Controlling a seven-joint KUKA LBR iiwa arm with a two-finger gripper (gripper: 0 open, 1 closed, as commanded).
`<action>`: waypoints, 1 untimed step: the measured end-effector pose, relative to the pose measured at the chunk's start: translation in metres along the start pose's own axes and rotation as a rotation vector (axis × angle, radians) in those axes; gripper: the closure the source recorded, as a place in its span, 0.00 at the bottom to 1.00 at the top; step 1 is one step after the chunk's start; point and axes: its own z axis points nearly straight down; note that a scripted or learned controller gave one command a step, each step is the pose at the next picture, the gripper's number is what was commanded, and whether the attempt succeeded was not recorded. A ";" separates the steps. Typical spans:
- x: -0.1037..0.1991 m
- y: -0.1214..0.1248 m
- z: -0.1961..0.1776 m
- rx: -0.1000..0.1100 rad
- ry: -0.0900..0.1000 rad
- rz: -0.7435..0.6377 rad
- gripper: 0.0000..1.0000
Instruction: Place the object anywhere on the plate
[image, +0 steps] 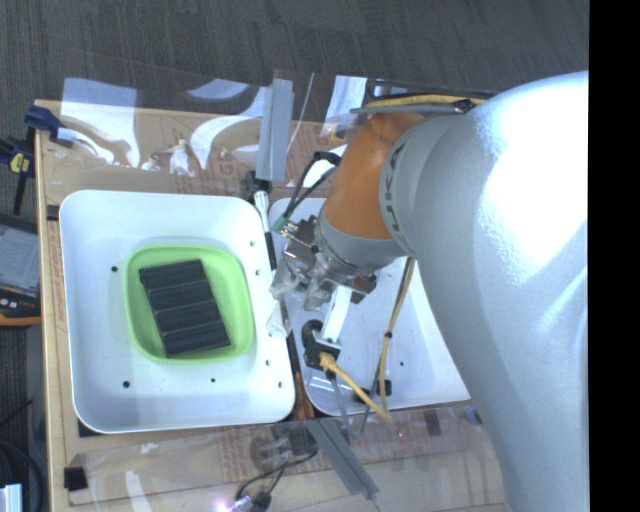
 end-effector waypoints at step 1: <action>0.000 0.000 0.000 0.000 0.000 0.001 0.00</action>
